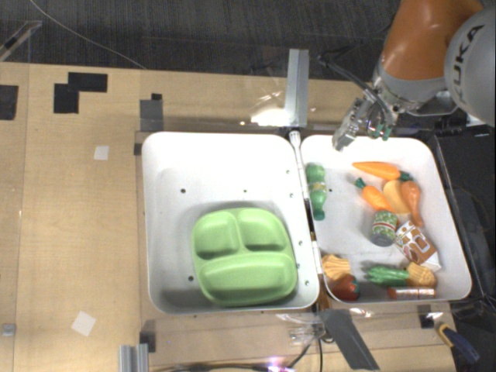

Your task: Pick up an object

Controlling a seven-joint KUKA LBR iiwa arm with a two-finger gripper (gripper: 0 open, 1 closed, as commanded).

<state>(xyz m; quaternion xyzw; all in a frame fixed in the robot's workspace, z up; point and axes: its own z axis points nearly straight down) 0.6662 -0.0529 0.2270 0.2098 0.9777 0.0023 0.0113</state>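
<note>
Tool point(346, 138) above right bin's point(447, 178) far rim, grip state unclear, "KUKA" lettering on arm point(465, 45).

Grey arm point(434, 37) angled leftward, pincer point(358, 129) empty, hanging low

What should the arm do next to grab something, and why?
Probably move toward the camera and down over the carrot. The gripper sits at the right bin's far rim with nothing between its fingers, and the carrot lies closest, apart from the crowded pile.
</note>
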